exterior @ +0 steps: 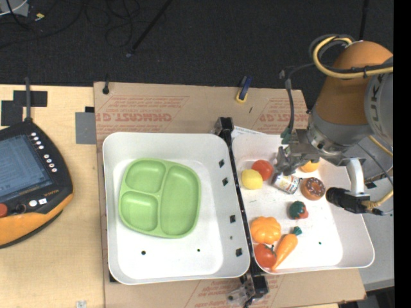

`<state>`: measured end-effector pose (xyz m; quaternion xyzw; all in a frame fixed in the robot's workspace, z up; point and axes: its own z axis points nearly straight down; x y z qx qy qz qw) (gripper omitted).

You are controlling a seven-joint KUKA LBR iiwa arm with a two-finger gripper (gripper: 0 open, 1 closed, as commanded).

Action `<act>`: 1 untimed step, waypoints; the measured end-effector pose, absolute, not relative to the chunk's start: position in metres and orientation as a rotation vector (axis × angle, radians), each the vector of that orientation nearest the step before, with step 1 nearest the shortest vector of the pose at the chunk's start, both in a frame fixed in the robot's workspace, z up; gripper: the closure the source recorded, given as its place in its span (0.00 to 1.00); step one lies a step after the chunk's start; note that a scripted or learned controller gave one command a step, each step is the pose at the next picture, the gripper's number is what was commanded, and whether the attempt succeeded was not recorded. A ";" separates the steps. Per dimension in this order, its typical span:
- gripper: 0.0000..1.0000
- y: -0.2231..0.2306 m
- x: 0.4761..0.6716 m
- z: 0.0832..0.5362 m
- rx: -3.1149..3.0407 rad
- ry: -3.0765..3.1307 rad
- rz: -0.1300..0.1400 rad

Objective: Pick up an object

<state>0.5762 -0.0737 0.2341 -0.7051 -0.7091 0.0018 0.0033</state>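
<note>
The left bin [122, 249] holds a green divided plate [160, 197]. The right bin [347, 252] holds a tomato [262, 169], lemon [252, 180], doughnut [313, 188], small pumpkin [266, 229] and carrot [286, 248]. The gripper [286, 162] hangs low beside what may be a small jar [287, 183]; whether its jaws are apart I cannot tell.

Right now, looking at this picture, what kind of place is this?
Most likely a robotics lab test bench. A grey and orange arm reaches over two white bins holding toy food such as a carrot, an operator's control pendant lies at the left, and loose cables trail behind.
</note>
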 end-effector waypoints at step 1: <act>1.00 -0.028 0.593 0.234 -2.212 -2.223 0.006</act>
